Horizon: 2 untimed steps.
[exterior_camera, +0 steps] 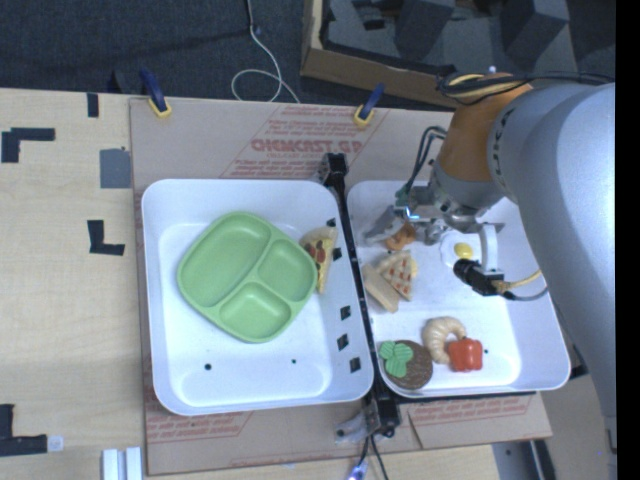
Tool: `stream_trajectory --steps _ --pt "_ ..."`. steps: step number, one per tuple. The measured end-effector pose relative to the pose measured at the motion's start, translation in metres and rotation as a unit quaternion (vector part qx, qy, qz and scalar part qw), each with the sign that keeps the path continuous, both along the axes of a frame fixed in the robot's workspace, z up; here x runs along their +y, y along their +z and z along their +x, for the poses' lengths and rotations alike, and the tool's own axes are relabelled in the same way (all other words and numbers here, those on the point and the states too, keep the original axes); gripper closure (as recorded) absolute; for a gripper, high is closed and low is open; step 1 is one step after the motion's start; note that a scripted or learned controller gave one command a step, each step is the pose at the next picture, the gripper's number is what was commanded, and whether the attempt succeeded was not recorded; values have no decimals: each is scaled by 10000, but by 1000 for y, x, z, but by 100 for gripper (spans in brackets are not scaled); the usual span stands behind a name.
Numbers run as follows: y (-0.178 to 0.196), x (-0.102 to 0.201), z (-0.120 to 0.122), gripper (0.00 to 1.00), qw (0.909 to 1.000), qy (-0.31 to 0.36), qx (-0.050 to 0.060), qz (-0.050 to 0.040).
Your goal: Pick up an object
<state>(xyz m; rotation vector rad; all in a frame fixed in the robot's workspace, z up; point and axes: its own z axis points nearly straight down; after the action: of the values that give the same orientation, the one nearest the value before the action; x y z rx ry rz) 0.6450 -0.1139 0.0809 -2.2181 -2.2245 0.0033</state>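
Grey arm [560, 158] reaches in from 3 o'clock, its tool [405, 223] low over the right bin [530, 368]; grip unclear. Red cardboard lettering is unreadable.

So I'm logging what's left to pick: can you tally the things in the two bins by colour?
Green: 2, the divided plate and the round leafy piece
Tan: 3, the sandwich wedge, the croissant and the taco
Red: 1, the pepper
Orange: 1, the small piece by the gripper
Total: 7
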Motion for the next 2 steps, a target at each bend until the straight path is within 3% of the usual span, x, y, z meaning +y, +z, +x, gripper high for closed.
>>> stream_trajectory --steps 1,2 --pt "193 50 -62 0 10000 12 -86 9" --pt "103 16 -43 0 10000 -21 32 -1"
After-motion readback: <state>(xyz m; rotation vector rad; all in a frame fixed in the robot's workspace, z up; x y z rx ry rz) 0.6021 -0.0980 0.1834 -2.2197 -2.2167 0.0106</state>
